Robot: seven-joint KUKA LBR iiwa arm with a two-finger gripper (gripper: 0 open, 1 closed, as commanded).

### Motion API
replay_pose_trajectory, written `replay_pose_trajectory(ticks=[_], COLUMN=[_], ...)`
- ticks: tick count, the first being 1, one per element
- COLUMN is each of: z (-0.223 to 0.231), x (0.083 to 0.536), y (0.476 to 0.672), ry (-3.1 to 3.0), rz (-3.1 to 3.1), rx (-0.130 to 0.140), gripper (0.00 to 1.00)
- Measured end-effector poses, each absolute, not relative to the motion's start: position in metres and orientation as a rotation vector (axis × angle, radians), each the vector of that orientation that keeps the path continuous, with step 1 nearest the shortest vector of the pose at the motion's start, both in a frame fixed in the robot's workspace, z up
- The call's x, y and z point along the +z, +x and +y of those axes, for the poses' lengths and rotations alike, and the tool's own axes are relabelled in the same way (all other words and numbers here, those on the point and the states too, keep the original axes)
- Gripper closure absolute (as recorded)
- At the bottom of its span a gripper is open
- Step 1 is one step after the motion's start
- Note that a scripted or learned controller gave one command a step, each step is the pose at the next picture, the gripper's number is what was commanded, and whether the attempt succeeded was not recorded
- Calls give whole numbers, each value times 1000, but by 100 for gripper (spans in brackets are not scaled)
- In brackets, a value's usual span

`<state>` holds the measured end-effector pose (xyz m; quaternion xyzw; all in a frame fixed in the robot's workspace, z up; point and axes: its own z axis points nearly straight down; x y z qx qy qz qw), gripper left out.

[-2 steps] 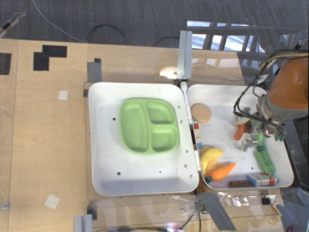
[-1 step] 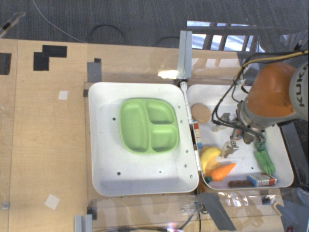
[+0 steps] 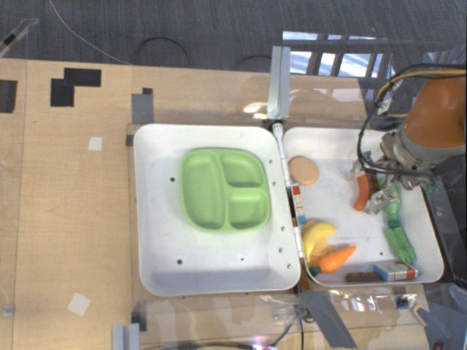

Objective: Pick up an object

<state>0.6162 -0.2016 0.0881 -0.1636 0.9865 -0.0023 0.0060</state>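
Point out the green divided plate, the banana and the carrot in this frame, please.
green divided plate (image 3: 222, 189): camera view, on the ridge between its compartments.
banana (image 3: 318, 235): camera view, on its yellow middle.
carrot (image 3: 336, 259): camera view, on its orange body.

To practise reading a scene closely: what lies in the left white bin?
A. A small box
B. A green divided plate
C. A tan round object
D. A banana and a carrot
B: the green divided plate lies alone in the middle of the left bin, while the other items lie in the right bin.
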Motion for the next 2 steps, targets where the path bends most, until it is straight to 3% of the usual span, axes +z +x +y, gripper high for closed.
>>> replay_pose_trajectory(ticks=[1,2], z=[-152,-176], x=[89,89], y=[613,631], ry=[-496,-503], rz=[3089,3088], rx=[-2,-5], gripper=[0,0])
